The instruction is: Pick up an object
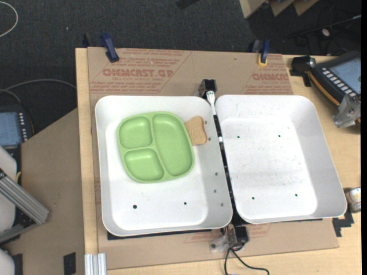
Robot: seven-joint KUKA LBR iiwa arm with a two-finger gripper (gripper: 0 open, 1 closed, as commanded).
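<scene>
One tan sponge [196, 130] touches a green divided plate [156, 146].

Fixed high above the table [172, 67], looking down at a slant. Far enough back to take in both white bins [114, 211] side by side, plus surrounding floor.

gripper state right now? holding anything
Gripper: cannot be told from the camera view. The green divided plate and the tan piece beside it both lie in the left bin, with nothing gripping them.
</scene>
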